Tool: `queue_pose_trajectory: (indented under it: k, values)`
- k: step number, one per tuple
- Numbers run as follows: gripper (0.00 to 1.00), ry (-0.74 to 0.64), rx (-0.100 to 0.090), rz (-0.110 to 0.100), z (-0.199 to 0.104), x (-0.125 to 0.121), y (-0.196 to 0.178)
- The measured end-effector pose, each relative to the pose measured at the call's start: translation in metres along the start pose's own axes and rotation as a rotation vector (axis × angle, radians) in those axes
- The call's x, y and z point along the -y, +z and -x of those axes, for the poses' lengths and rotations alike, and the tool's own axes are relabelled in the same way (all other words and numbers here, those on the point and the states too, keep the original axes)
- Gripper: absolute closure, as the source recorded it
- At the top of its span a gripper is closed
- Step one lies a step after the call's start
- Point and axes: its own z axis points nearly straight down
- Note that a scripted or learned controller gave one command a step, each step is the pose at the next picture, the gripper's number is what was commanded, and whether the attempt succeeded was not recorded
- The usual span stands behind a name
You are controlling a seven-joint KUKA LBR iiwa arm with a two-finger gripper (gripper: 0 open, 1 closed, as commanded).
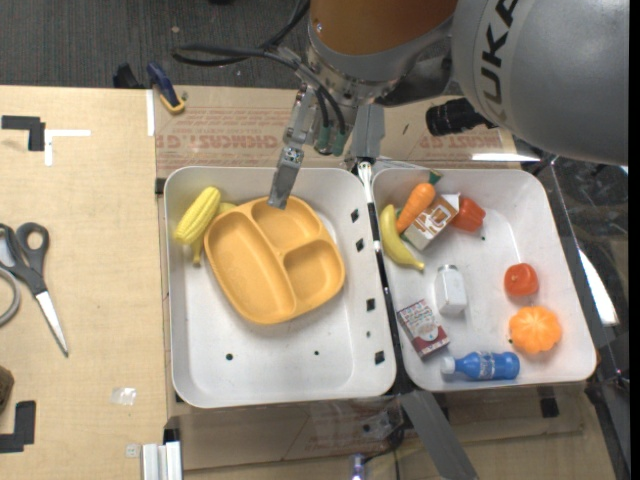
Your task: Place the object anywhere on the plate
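Observation:
A yellow divided plate (275, 263) lies in the left bin (270, 373), towards its back. Touching the plate's left rim is a yellow corn cob (197, 215). My gripper (320, 183) hangs over the back right of the left bin, open, with nothing between its fingers. One fingertip (279, 198) reaches down to the plate's far rim. The other finger (365, 148) stands above the divider between the bins.
The right bin (560, 368) holds a carrot (417, 203), a banana (397, 240), a juice carton (434, 220), a red fruit (520, 280), an orange (535, 329), a white bottle (451, 290), a small carton (422, 328) and a blue bottle (482, 366). Scissors (35, 273) lie on the bench at left.

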Motion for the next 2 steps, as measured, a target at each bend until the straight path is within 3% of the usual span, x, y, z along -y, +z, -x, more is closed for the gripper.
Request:
queue_pose_trajectory:
  k: [1,2]
  values:
    - [1.00,0.001,0.003,0.001,0.002,0.000,-0.009]
    - [1.00,-0.386,-0.001,0.001,0.012,-0.031,0.027]
